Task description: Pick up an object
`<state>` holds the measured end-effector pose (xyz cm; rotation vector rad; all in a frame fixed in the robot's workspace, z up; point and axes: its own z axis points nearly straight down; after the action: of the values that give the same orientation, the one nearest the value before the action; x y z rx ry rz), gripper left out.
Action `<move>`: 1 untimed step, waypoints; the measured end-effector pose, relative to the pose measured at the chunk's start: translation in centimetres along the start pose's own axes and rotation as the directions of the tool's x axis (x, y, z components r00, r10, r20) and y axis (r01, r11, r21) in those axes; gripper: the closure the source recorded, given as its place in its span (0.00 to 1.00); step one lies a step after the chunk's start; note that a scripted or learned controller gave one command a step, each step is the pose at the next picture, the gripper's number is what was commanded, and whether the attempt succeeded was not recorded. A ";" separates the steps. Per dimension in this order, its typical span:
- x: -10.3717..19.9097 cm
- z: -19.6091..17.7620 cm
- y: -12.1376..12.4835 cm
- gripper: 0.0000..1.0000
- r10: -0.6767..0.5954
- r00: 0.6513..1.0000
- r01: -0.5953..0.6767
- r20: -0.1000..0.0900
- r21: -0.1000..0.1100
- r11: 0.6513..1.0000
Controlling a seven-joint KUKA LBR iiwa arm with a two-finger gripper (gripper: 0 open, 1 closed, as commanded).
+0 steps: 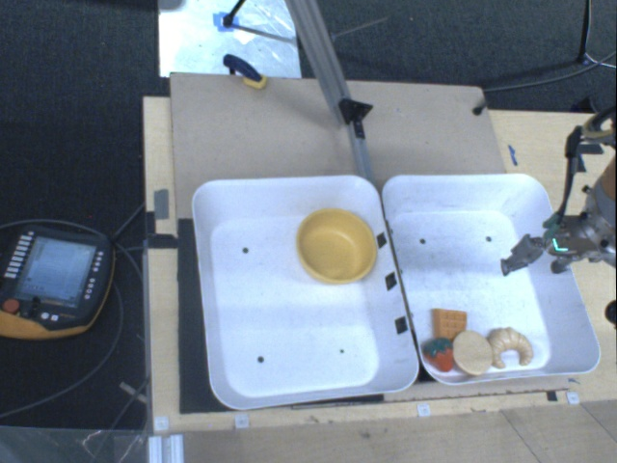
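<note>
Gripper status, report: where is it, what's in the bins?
Gripper over right bin, right side, nothing visibly held. Toy food cluster at bin's near edge, untouched. Yellow bowl in left bin. Path clear.

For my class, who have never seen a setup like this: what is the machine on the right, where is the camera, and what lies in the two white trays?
The camera is fixed above a bench and looks down at a slant. From the right a robot arm reaches in; its gripper hangs over the right bin, and nothing shows between its fingers. In the left bin sits a yellow bowl. In the right bin's near corner lie toy foods close together: a cracker, a strawberry, a round biscuit and a croissant. The orange-edged box with a screen on the floor is probably the arm's control pad.
</note>
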<state>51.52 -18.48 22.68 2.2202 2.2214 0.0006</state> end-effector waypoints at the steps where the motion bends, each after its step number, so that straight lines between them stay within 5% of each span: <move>1: 0.0 0.0 0.0 0.00 0.000 1.000 0.000 0.000 0.000 1.000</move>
<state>51.52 -18.48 22.67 2.2202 2.2214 0.0005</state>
